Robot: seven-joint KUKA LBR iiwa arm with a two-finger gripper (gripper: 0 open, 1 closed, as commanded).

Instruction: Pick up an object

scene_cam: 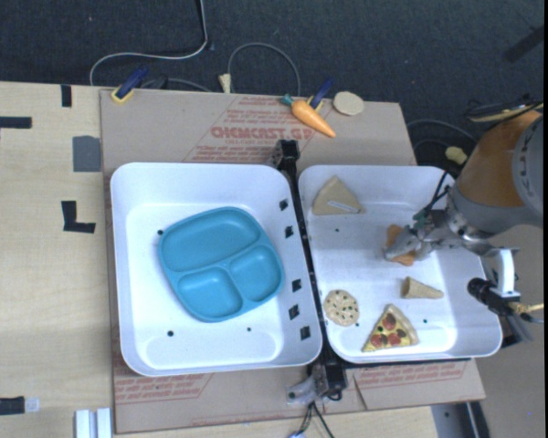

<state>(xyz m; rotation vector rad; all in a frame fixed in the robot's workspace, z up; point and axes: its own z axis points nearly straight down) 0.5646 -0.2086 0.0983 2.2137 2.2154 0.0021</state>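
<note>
The right bin [384, 176] holds several toy foods: a tan cheese wedge [336, 197], an orange-brown piece [400, 246], a small tan wedge [422, 288], a chocolate-chip cookie [342, 307] and a pizza slice [391, 328]. My gripper [422, 238] reaches in from the right and sits low in the bin, right at the orange-brown piece, touching or nearly touching it. The arm's grey and orange body [502, 185] covers the bin's right edge.
The left bin [132, 190] holds a blue divided plate [221, 263]. A toy carrot [312, 117] and a round tan disc [349, 104] lie on the cardboard behind the bins. Cables run along the back.
</note>
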